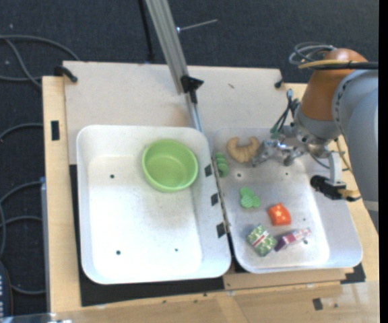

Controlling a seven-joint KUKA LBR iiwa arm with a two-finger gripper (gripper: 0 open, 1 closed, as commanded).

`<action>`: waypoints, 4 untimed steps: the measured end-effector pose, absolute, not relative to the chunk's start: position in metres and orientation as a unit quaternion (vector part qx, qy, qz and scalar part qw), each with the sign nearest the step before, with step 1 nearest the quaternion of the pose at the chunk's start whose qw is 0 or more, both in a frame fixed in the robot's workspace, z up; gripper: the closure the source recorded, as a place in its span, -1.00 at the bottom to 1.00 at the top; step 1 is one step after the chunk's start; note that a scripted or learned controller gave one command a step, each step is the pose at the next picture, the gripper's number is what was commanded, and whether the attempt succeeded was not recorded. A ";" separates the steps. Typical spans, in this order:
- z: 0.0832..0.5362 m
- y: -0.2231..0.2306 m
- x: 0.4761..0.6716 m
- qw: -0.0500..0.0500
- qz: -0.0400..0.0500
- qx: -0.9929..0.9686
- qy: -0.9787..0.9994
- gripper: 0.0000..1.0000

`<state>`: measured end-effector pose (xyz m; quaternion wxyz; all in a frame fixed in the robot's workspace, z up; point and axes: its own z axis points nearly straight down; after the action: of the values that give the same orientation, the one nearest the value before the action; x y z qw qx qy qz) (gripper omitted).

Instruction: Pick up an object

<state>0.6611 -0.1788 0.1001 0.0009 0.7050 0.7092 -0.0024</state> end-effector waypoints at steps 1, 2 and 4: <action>0.114 -0.180 0.663 0.004 -0.002 0.704 0.710 1.00; 0.171 -0.179 0.654 0.003 0.003 0.707 0.707 1.00; 0.235 -0.185 0.653 0.001 0.002 0.706 0.708 1.00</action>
<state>0.6528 -0.1853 0.2354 0.0011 0.7058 0.7084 0.0019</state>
